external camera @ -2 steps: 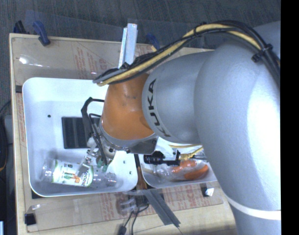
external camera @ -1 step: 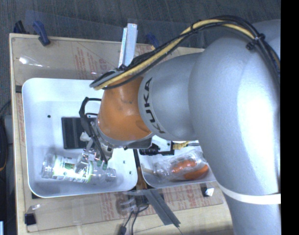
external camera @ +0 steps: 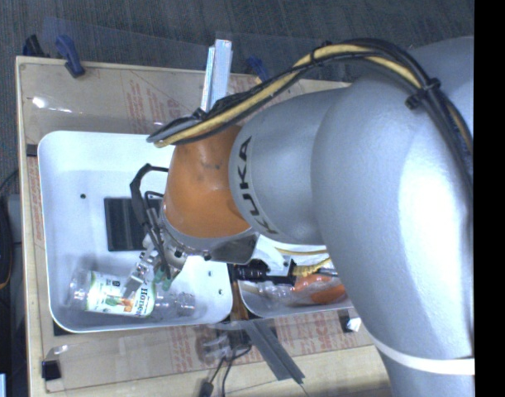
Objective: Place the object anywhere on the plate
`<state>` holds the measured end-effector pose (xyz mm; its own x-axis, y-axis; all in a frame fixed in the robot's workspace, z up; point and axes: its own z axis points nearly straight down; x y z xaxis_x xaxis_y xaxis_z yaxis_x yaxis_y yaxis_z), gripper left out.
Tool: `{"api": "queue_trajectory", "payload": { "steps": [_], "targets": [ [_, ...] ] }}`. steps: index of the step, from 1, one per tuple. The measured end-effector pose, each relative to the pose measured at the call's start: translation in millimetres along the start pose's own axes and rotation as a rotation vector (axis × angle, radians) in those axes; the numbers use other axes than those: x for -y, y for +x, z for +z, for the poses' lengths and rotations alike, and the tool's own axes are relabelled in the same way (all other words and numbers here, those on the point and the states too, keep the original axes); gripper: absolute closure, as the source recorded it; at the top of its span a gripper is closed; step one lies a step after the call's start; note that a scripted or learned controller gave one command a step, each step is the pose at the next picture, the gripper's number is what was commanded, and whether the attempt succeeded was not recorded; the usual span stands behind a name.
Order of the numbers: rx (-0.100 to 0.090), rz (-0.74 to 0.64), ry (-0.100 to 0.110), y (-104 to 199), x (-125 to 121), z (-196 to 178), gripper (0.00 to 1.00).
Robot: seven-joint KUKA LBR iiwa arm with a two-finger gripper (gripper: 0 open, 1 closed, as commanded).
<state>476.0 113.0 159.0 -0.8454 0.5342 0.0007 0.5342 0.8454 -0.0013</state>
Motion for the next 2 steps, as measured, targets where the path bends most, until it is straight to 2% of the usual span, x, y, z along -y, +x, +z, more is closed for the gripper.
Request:
{"api": "queue_trajectory", "payload": {
  "steps": [1, 2],
  "targets": [
    [-0.002, -0.007, 0.002, 0, 0, -9, 1.00],
    [0.000, 0.022, 0.000, -46, 59, -32, 1.00]
  ]
}}
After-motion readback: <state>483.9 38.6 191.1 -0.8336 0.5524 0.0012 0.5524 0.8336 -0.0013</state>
